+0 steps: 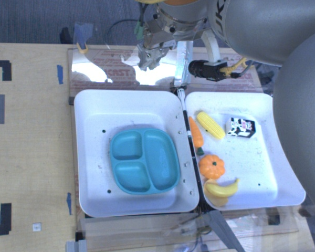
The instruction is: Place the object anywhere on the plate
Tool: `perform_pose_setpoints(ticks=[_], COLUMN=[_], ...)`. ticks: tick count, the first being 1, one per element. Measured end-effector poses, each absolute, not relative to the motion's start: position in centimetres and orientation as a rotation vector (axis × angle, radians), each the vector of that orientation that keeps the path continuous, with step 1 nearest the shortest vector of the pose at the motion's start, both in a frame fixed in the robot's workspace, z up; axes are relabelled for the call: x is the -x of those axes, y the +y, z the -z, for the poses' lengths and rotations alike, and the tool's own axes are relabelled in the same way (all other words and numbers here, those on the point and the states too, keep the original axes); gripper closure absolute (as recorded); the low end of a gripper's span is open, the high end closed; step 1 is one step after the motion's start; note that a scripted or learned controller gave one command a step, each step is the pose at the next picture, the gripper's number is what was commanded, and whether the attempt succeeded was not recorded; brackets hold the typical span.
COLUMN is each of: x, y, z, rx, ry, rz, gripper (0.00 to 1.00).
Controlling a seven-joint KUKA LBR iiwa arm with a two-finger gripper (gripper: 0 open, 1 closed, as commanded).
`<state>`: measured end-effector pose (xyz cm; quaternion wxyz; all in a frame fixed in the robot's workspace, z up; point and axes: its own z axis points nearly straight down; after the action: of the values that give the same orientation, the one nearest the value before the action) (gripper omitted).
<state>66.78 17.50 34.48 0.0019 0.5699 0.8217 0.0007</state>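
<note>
The grey arm [273, 20] fills the upper right of the frame, its gripper [152, 56] hovering above the bins' top edge, near the top centre; whether it is spread or pressed together cannot be told. The left bin [89, 140] holds a blue divided plate [145, 160]. The right bin [262, 156] holds corn [210, 125], a carrot [196, 134], a pumpkin [212, 166], a banana [221, 187] and a cow-print block [242, 127], all lying below and right of the gripper.

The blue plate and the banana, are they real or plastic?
The blue plate looks like smooth matte plastic: one even colour with moulded compartments. The banana also seems plastic, a toy: its yellow is uniform with a slight shine. The picture can't fully prove it.
</note>
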Motion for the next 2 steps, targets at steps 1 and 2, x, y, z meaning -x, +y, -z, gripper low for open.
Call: perform_pose_setpoints(ticks=[1, 2], x=[-66.5, -66.6], y=[20.7, 20.8], z=[-25.6, -26.8], rx=[-1.622, -1.618], ry=[2.702, 2.698], rz=[0.017, 0.012], gripper=[1.0, 1.0])
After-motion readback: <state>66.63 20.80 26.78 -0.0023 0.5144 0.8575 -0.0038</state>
